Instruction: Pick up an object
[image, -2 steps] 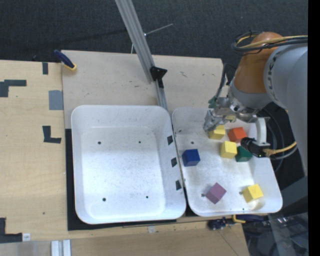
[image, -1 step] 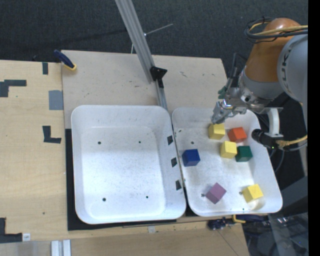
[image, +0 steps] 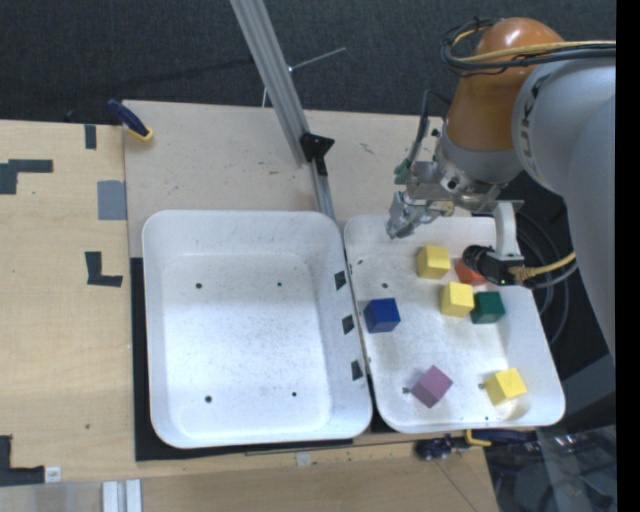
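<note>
The right bin (image: 395, 400) holds several small blocks. A blue cube (image: 381, 314) lies near its left wall. Three yellow blocks lie at the far middle (image: 433, 261), the centre (image: 457, 298) and the near right corner (image: 505, 384). A green block (image: 489, 306) sits beside the centre yellow one, with an orange-red piece (image: 467, 271) just behind it. A purple block (image: 431, 385) rests near the front. My gripper (image: 403, 224) hangs over the bin's far left corner, behind the far yellow block, with nothing seen between its fingers.
The left bin (image: 160, 300) sits beside the right one. A slanted metal pole (image: 285, 90) rises behind the bins. A blue and yellow tool (image: 130, 119) lies on the bench at the far left. A black and yellow cable (image: 520, 268) runs by the right bin's edge.
</note>
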